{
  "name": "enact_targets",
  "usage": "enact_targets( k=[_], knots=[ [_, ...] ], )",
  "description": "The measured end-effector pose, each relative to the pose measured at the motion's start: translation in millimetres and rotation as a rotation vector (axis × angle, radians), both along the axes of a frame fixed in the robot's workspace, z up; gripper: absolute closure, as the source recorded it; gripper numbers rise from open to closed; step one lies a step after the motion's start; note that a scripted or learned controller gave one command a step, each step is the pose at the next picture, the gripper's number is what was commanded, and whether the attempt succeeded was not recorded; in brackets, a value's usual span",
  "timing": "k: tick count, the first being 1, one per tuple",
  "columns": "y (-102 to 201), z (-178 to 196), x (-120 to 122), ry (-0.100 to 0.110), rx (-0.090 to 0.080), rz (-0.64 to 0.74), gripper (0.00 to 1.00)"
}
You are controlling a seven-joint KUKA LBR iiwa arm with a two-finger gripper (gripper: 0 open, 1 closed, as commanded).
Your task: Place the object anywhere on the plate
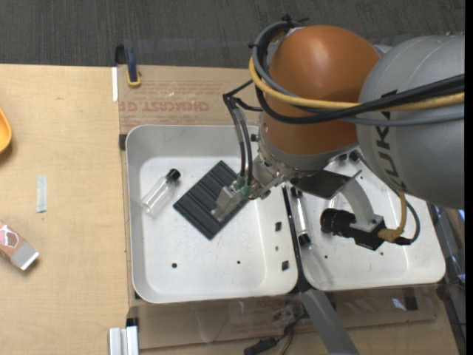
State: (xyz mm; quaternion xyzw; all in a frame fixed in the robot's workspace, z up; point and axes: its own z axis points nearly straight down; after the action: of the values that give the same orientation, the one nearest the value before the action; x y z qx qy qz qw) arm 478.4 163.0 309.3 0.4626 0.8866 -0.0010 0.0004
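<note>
A black ribbed rectangular plate (201, 200) lies tilted in the middle of the left white bin (148, 272). To its left, a small clear vial with a black cap (160, 190) lies on the bin floor, apart from the plate. My gripper (230, 198) hangs low over the plate's right edge, under the orange wrist band. The arm's bulk hides the plate's right corner and whatever may be in the gripper.
The right bin (384, 268) lies mostly under the arm. On the wooden bench to the left are a pale strip (41, 194), a white-and-brown block (16, 245) and an orange item (4, 130) at the edge. Cardboard (177, 103) lies behind the bins.
</note>
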Motion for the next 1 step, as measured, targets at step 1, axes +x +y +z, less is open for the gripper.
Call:
enact_targets(
  k=[1],
  knots=[
    [-0.3, 8.0, 0.9, 0.001, -0.002, 0.0, 1.0]
  ],
)
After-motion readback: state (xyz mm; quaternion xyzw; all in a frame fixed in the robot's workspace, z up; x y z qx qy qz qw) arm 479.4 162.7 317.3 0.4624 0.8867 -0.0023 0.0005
